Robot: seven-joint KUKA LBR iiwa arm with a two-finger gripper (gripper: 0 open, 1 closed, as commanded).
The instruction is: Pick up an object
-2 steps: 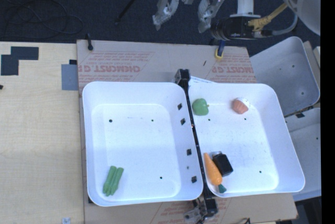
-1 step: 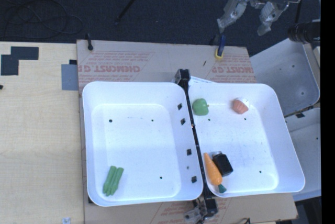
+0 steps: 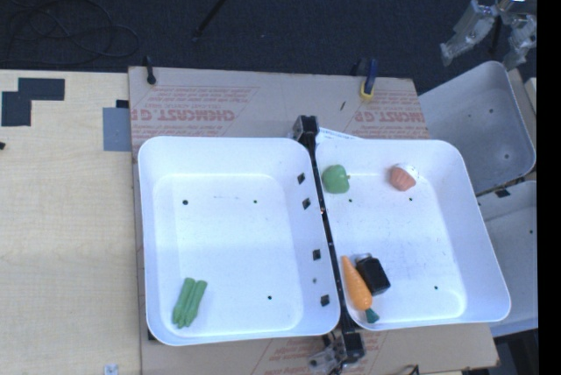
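The right bin (image 3: 456, 215) holds a green pepper-like toy (image 3: 336, 180) near its upper left and a pink-orange piece (image 3: 402, 178) to the right of it. An orange carrot (image 3: 356, 281) with a teal tip lies against the bin's lower left wall, with a small black block (image 3: 372, 273) touching it. In the left bin (image 3: 219, 163), a green bean bundle (image 3: 189, 302) lies at the lower left. The gripper (image 3: 478, 27) hangs at the view's top right, high and well away from both bins, with nothing seen in it.
A black divider with clips (image 3: 317, 224) runs between the bins. The bins sit on cardboard (image 3: 263, 106) over a wooden bench (image 3: 61, 215). A grey metal plate (image 3: 491, 119) lies right of the bins. Cables trail over the dark floor behind.
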